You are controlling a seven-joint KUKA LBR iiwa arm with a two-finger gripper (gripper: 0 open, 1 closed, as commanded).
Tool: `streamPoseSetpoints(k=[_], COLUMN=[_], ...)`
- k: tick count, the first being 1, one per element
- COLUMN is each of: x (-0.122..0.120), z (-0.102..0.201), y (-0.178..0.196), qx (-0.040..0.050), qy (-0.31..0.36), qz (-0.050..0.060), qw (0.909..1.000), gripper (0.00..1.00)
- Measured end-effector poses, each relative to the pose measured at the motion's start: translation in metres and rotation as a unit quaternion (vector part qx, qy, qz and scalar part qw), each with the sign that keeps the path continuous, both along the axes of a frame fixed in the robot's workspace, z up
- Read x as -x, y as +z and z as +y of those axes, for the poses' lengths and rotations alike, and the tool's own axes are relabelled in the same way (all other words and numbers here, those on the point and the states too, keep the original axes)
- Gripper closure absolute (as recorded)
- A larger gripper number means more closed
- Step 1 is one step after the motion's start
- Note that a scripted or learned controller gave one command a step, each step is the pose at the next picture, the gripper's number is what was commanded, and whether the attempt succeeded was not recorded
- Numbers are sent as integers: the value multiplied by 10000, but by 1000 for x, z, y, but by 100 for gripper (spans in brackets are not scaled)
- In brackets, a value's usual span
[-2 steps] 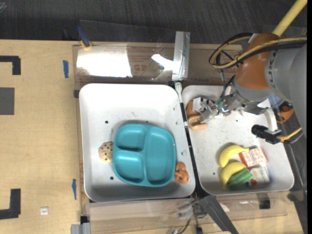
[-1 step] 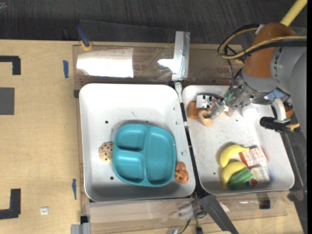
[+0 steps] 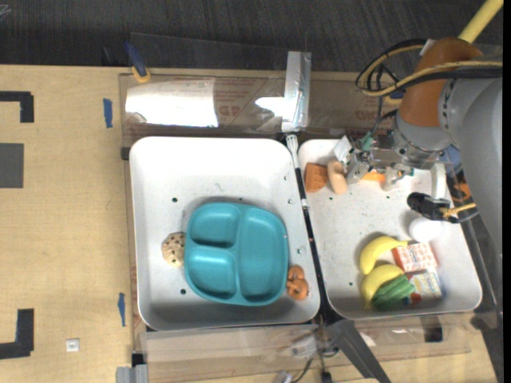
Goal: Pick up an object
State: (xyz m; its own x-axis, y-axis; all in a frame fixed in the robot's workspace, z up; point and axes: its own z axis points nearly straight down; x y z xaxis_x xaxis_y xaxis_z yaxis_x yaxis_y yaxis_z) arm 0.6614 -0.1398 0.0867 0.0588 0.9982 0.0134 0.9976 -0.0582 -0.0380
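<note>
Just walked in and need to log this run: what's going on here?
The arm's gripper is low over the far end of the right bin, beside an orange block. Bananas and a small carton lie at its near end. The left bin holds a teal divided plate.

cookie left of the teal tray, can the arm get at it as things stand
Probably yes. The cookie lies bare on the left bin floor with nothing over it, though it sits tight against the tray, far from the end effector.
</note>
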Motion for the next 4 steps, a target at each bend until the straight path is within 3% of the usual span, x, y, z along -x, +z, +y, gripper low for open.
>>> streamPoseSetpoints(k=[1,2,3,4], x=[70,50,49,45], z=[-16,-19,-19,115], y=[1,1,12,110], qx=[88,81,96,49], qy=[-292,512,515,589], qz=[-207,-224,-243,-243], qw=[9993,9984,9983,9980], gripper=[0,0,100,100])
